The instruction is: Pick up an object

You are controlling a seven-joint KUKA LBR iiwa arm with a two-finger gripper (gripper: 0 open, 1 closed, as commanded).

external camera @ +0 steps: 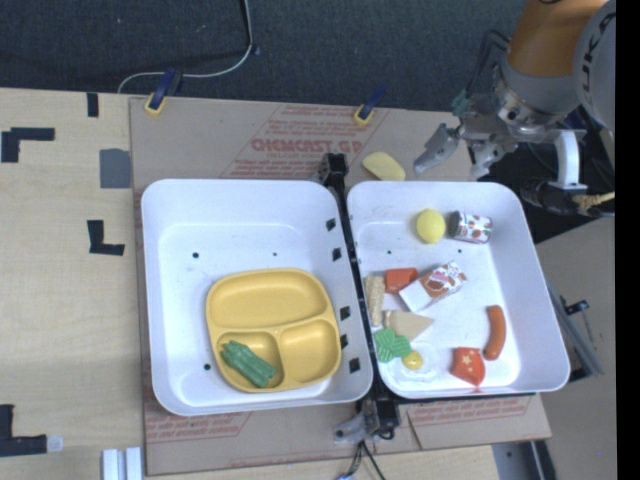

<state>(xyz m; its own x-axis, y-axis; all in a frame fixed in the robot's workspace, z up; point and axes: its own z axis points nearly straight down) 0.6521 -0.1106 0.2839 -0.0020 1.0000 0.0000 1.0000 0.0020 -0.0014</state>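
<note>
Gripper (462,154): grey two-finger unit on the grey arm with orange band, hanging above the desk just past the far rim of the right shallow white plastic bin (530,268). Jaws spread wide apart, nothing between them, touching nothing visible.

Right bin contents: yellow ball-shaped toy lemon (430,225) near the far wall; small red-and-white can (470,227) lying just beside it; red-and-white carton (441,281) mid-bin; orange-red wedge (401,278); tan bread-like slices (392,313); green leafy toy piece (391,345); fried-egg toy (415,361); red strawberry-like piece (468,365); red-orange sausage (494,331) near the right wall.

Left white bin (170,238): yellow three-compartment plastic plate (270,308), with a green pod-shaped toy (247,363) in its near-left compartment.

Outside the bins: pale yellow oval piece (382,166) on the brown cardboard sheet (250,138), near the gripper.
</note>
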